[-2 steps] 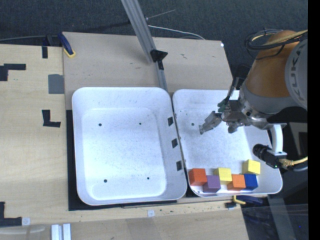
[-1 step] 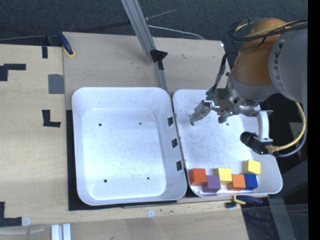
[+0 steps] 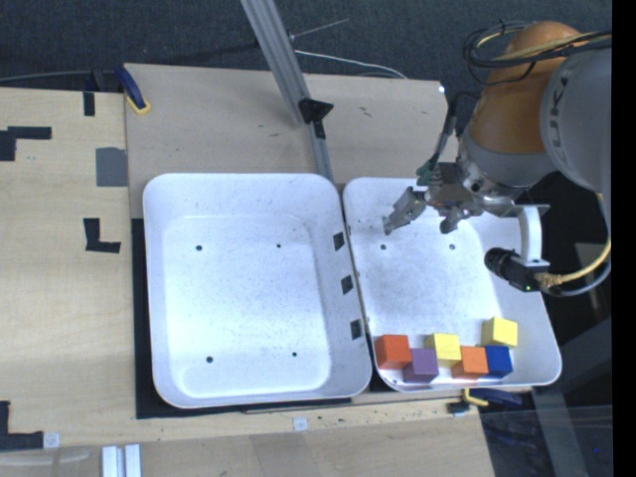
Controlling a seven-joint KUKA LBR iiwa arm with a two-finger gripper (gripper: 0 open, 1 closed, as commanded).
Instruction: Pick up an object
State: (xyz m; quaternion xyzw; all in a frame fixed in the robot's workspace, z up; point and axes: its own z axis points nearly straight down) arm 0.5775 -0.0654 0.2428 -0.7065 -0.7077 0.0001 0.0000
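Camera view looks down on a pale wooden bench (image 3: 229, 117) over dark carpet, bearing two white bins; no writing is legible. Six blocks sit along the right bin's (image 3: 397, 256) near edge: two orange (image 3: 394, 350), two yellow (image 3: 502, 331), one purple (image 3: 424, 364), one blue (image 3: 499, 362). The gripper (image 3: 425, 213) hangs open near that bin's far edge, holding nothing.

no readable text, labels or numbers

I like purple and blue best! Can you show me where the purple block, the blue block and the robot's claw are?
purple block (image 3: 424, 364): camera view, on its top face.
blue block (image 3: 500, 362): camera view, on its top face.
gripper (image 3: 424, 217): camera view, midway between its two spread fingertips.
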